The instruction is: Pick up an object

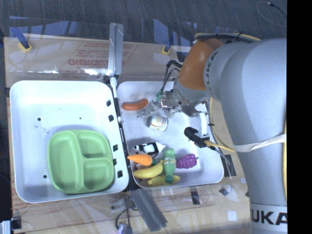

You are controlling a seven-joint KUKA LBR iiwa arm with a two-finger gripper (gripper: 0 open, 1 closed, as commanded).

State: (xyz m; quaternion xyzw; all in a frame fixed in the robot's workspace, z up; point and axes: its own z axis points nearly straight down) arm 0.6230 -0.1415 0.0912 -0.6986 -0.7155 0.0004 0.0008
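The arm (243,96) covers the right bin's (214,172) far right corner, and the claw (158,117) blurs over something too small to name.

— Where is the arm (253,106)?

— Its broad grey body comes in from the right; the orange band (195,65) sits just above and right of the gripper (158,115).

— And the gripper itself?

— It points down and leftward below the wrist. Its tip looks blurred, perhaps foreshortened; nothing more is clear.
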